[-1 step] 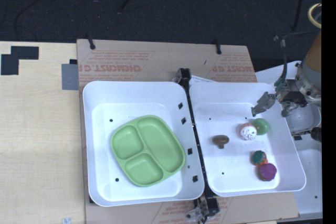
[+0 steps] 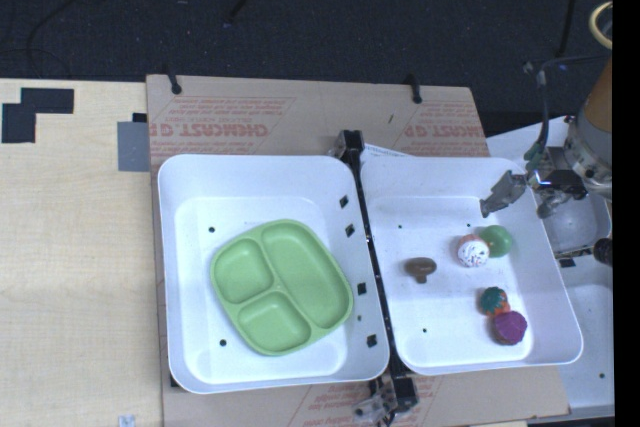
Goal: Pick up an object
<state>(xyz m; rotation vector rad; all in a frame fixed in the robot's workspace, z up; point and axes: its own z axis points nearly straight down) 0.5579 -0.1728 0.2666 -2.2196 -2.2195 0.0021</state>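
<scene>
The right bin (image 2: 440, 177) holds several small objects: a white speckled ball (image 2: 473, 253) touching a green ball (image 2: 498, 240), a brown mushroom-shaped piece (image 2: 421, 268), a teal and orange toy (image 2: 492, 299) and a purple ball (image 2: 509, 327). My gripper (image 2: 523, 199) hangs over the bin's far right side, above and just behind the green ball. Its fingers are spread open with nothing between them. The orange-banded arm comes in from the right edge.
The left bin (image 2: 185, 185) holds a light green divided plate (image 2: 281, 286). A black clamp strip (image 2: 362, 245) runs between the bins. Cardboard lies under both bins, and a pale wooden bench top (image 2: 70, 265) lies to the left.
</scene>
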